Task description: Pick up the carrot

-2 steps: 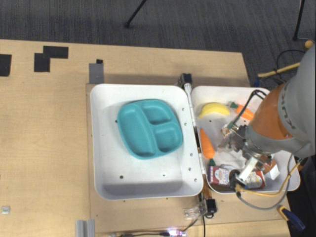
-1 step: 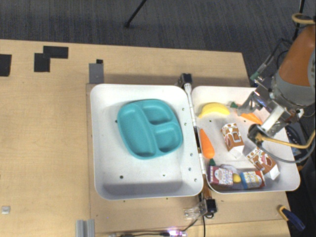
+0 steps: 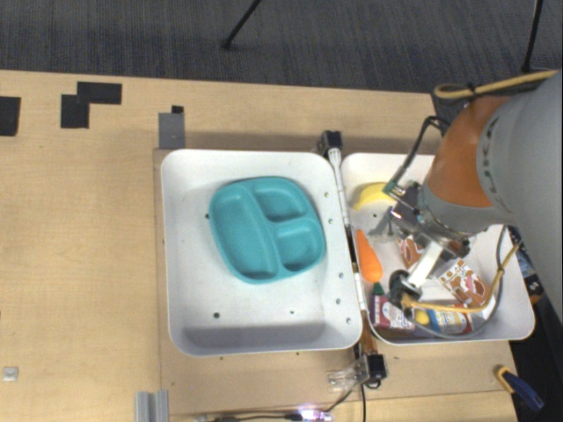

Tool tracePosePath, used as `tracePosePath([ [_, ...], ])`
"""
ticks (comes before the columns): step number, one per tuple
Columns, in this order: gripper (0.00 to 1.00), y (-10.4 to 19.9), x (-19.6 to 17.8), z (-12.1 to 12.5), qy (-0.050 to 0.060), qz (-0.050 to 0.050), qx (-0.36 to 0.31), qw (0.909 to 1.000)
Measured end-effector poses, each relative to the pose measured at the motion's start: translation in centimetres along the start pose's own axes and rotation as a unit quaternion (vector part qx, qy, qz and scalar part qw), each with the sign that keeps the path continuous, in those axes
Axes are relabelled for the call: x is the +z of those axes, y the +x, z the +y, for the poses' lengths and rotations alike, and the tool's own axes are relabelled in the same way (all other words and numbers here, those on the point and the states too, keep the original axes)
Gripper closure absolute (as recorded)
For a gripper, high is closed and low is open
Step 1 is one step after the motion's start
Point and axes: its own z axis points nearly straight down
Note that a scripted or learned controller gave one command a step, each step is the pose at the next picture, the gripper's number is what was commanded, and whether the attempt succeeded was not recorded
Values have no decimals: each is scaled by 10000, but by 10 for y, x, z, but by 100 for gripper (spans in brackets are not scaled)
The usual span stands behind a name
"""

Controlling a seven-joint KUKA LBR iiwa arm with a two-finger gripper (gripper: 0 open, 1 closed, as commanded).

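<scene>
Hovering over the right-hand bin [image 3: 387,167], the gripper [image 3: 412,229], whether open or closed unclear, hangs beside the carrot [image 3: 368,258] along that bin's left wall.

Orange carrot [image 3: 367,258] by left wall of right bin [image 3: 517,310], teal divided plate [image 3: 264,227] in left bin [image 3: 189,262]

A robotics lab: robot arm [image 3: 515,148] over wooden bench [image 3: 79,280].

No legible text, brand, number or sign found on inspection. Two printed wrappers lie in the right bin [image 3: 378,168]: a purple and yellow packet [image 3: 431,320] along its near edge, and a red and white packet [image 3: 464,281] toward its right edge. Print on both is too blurred to read.
</scene>
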Motion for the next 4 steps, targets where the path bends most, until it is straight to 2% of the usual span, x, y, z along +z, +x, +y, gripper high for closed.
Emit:
tracePosePath([
  [1,0,5,-2,-36,-12,13,71,10000],
  [4,0,4,-2,-36,-18,9,77,10000],
])
